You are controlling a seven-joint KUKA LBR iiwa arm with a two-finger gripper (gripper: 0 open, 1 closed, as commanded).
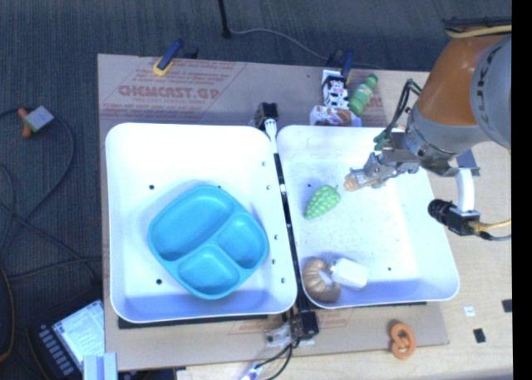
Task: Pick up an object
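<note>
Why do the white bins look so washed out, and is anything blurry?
In the camera view, bright overhead light bleaches the right bin nearly featureless; the blue tray shows soft glare on its ridges and a faint shadow beside it; the claw looks slightly soft, while the green toy is reasonably sharp.

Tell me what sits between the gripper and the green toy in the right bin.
Nothing: in the camera view, bare white bin floor separates the gripper from the green toy.
</note>
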